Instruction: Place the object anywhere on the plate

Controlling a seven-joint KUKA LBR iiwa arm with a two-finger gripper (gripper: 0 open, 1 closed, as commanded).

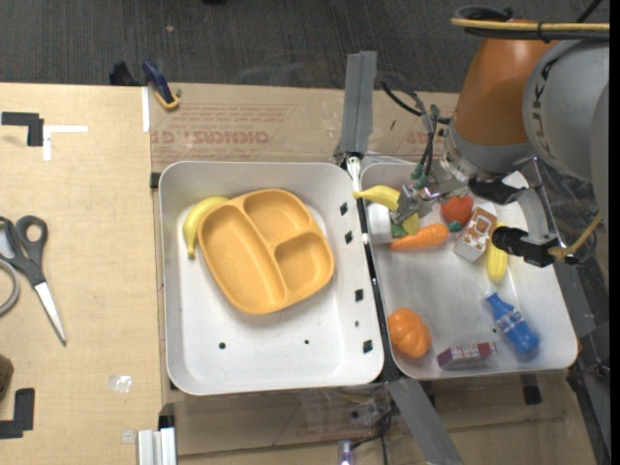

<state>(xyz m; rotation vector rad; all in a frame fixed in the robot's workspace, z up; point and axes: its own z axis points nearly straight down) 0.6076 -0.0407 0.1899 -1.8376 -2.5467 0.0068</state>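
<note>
The orange three-part plate (263, 250) lies in the left bin (262, 356), with a yellow banana (197, 219) curled against its upper left rim. My gripper (414, 204) is low in the upper left corner of the right bin (455, 289). It sits just above an orange carrot (422, 237) and just right of a second yellow banana (380, 197). The wrist hides what lies directly under it. I see nothing lifted clear of the bin.
The right bin also holds a red tomato (457, 207), a small carton (476, 234), a yellow piece (497, 263), a blue bottle (511, 324), an orange pumpkin (409, 331) and a dark red bar (466, 355). Scissors (37, 269) lie on the bench at left.
</note>
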